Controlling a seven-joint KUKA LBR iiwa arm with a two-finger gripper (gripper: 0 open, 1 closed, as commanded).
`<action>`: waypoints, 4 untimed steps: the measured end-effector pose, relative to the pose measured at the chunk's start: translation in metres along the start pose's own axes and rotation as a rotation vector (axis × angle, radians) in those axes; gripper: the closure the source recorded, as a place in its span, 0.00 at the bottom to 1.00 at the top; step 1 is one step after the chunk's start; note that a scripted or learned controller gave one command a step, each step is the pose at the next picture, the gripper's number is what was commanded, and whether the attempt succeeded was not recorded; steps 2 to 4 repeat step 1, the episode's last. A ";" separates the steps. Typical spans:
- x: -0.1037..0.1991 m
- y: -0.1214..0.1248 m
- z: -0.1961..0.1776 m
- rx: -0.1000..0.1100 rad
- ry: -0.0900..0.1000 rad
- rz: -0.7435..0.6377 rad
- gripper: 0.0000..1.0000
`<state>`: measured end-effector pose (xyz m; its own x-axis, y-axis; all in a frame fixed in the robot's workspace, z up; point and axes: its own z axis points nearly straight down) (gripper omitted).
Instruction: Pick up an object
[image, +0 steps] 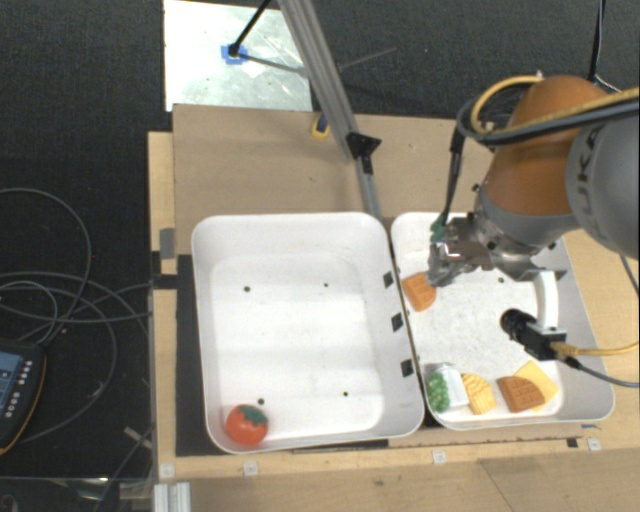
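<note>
With the end effector (441, 268) hanging just above the small orange wedge-shaped toy (419, 293) near the left wall of the right-hand shallow white bin (590, 400), its grip state impossible to tell, a good pick probably means centring over the wedge, clear of the wall, before lifting.

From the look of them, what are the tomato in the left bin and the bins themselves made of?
Tomato: probably moulded plastic toy food, judging by its smooth, uniform red-orange skin, faint sheen and flat green stem cap; rubber or foam can't be ruled out.

Left bin and right bin: likely thin formed plastic, white and semi-matte, with rounded corners and a rolled rim.
</note>
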<state>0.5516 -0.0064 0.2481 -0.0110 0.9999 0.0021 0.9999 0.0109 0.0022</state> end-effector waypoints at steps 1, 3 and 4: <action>0.063 -0.002 0.000 0.001 0.001 -0.001 1.00; 0.063 -0.002 0.000 0.001 0.001 -0.001 1.00; 0.063 -0.002 0.000 0.001 0.001 -0.001 1.00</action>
